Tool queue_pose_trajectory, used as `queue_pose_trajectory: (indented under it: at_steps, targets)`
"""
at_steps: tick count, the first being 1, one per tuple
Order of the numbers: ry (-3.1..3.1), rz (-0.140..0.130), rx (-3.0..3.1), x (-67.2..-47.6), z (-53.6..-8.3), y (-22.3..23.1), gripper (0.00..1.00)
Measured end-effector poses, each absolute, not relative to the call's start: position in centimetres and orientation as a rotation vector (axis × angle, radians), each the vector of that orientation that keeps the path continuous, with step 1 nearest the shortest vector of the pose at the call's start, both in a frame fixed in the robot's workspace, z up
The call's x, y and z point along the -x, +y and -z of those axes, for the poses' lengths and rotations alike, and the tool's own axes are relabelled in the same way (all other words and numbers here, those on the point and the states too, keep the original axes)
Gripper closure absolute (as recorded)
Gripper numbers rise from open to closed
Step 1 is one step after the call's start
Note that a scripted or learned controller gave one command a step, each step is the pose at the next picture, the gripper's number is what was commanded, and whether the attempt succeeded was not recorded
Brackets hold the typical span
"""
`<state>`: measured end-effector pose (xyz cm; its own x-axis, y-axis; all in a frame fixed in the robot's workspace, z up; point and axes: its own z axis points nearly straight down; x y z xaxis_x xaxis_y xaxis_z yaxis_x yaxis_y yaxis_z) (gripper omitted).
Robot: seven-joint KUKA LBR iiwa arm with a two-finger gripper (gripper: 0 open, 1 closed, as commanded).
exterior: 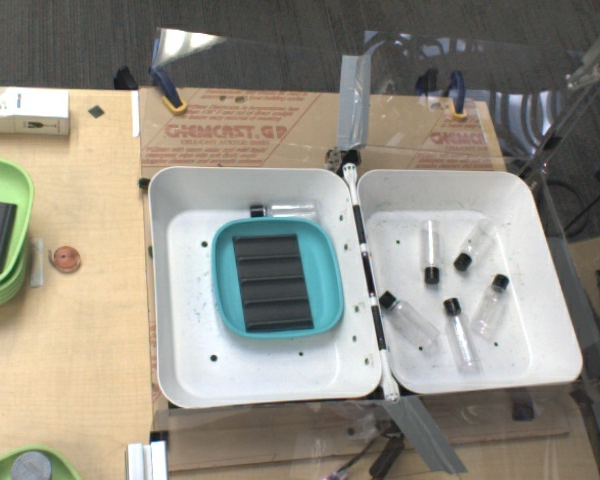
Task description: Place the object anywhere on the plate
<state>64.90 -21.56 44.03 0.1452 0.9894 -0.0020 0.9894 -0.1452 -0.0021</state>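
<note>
Nearest the lens, a green tub (28, 465) sits on the bench, well to the near left of the teal plate (223, 268), which lies in the left bin (180, 368) with a black ridged block (272, 281) on it. One clear vial (280, 210) lies just beyond the plate's far rim, off it, and five more vials (458, 328) lie scattered to the plate's right in the other bin (540, 363). How my claw stands I cannot tell.

Red print is showing on the cardboard sheet (280, 128) lying behind the two bins. At its left, the large letters are reading roughly "GEMCAST.GR", though the glare is making some letters uncertain. A similar red word is appearing at its right end, too faint to read. The smaller lines are staying illegible.
</note>
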Motion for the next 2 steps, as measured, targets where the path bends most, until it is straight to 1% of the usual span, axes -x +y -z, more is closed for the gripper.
queue_pose_trajectory:
  at_steps: [1,2]
  targets:
    - [-2.146,-0.003,2.295,-65.99,-44.05,-21.71,0.00]
    - [-2.146,-0.004,2.294,-65.98,-44.04,-21.71,0.00]
